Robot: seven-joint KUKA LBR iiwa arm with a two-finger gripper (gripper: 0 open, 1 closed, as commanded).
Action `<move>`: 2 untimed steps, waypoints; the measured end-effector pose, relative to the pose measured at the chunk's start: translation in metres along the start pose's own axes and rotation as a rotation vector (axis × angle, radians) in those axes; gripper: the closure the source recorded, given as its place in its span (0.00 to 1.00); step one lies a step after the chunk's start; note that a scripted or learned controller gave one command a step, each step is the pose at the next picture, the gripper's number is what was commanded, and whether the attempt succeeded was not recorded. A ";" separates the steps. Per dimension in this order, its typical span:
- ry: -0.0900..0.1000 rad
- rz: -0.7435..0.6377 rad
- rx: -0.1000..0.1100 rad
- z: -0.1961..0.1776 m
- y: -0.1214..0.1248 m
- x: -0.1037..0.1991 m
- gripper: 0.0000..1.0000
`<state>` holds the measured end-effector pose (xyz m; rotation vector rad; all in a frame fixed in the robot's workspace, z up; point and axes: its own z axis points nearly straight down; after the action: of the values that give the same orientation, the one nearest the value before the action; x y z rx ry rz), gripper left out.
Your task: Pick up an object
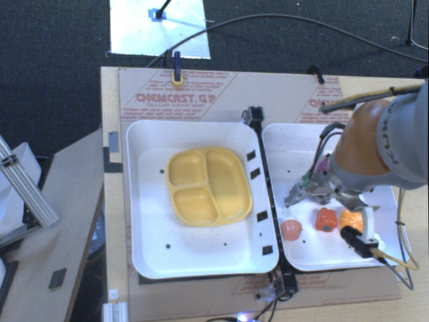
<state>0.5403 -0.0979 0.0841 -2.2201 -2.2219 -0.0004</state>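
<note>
Toy pepper (326, 219), red-orange, sits lower right of frame in right bin (295, 146), between pink ball (291, 230) and orange piece (351, 219). Likely light, hard, slick plastic; best pinched across its middle. Gripper (295, 196) hovers just left; grasp state: cannot tell.

The floor (60, 52) was dark and looked like carpet. A shiny square sheet (158, 19) lay on it at the top, and a black cable (301, 22) ran across the floor beside it. The bench (221, 89) was light wood, with a clear sheet with red writing over it. At the left stood a lower wooden table (64, 206) with a silver metal bar (27, 186) on it.
</note>
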 end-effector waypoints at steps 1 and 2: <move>0.000 0.001 -0.003 -0.011 0.001 0.000 1.00; -0.001 -0.003 -0.006 -0.055 0.007 0.001 1.00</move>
<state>0.5472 -0.0973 0.1394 -2.2207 -2.2286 -0.0052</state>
